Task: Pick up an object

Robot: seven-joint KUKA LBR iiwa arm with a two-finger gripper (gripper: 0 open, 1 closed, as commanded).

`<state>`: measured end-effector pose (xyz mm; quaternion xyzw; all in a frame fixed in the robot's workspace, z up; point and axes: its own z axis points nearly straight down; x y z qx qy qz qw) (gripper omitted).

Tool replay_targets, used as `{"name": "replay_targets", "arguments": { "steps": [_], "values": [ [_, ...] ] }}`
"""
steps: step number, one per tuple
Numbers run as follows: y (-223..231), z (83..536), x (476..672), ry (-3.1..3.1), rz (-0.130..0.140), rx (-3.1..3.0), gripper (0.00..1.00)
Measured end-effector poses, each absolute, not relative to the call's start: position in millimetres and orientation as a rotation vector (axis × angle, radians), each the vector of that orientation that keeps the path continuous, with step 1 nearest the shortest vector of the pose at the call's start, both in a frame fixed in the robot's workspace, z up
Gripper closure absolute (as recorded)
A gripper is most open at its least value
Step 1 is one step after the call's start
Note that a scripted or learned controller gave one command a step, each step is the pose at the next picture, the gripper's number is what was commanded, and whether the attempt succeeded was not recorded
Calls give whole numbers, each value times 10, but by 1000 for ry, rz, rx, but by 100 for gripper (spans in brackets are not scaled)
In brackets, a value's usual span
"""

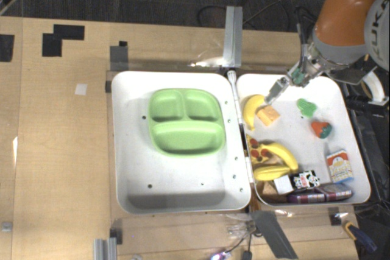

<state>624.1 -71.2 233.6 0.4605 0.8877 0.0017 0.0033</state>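
Note:
The right bin holds several toy items. A yellow banana lies at its left wall with an orange block against it. A green piece and a red strawberry lie further right. A pizza slice and a second banana lie toward the front. My gripper hangs over the bin's back left part, just above and behind the orange block, with nothing seen in its hold.
A green divided plate lies in the left bin. Along the right bin's front lie a small carton, a black-and-white item, a white block and a purple marker. A metal post stands behind the bins.

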Motion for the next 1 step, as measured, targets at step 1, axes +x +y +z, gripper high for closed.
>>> {"name": "replay_targets", "arguments": {
  "steps": [1],
  "values": [
    [-740,1889,4918,2756,3,1503,0]
  ]
}}
